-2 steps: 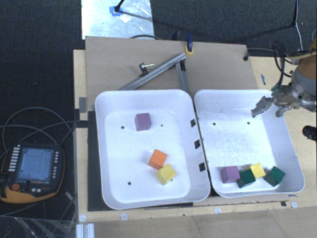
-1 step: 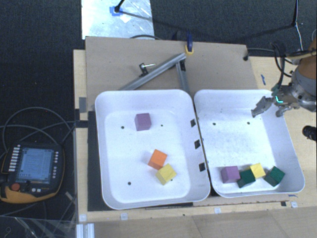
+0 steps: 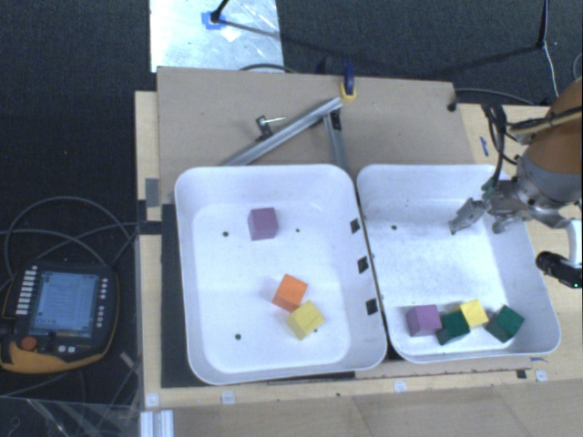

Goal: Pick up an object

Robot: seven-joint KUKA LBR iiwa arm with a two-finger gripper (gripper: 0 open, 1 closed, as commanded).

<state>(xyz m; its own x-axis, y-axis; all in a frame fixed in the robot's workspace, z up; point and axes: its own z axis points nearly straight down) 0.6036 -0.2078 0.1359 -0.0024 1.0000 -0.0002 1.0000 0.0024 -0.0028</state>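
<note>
The left bin (image 3: 196, 198) holds a purple cube (image 3: 262, 223) near its back, with an orange cube (image 3: 290, 291) and a yellow cube (image 3: 306, 320) touching each other near the front. Along the front wall of the right bin (image 3: 401, 185) lie a purple cube (image 3: 423, 319), a dark green cube (image 3: 452, 326), a yellow cube (image 3: 474, 313) and a second green cube (image 3: 505, 322). My gripper (image 3: 485, 218) hangs over the right bin's back right part, open, with nothing between its fingers. It is well behind the row of cubes.
A metal bar (image 3: 282, 130) and a clamp (image 3: 347, 85) lie on the brown board (image 3: 401, 116) behind the bins. A teach pendant (image 3: 59, 312) with cables sits on the floor at left. A foil sheet (image 3: 214, 21) lies at the back.
</note>
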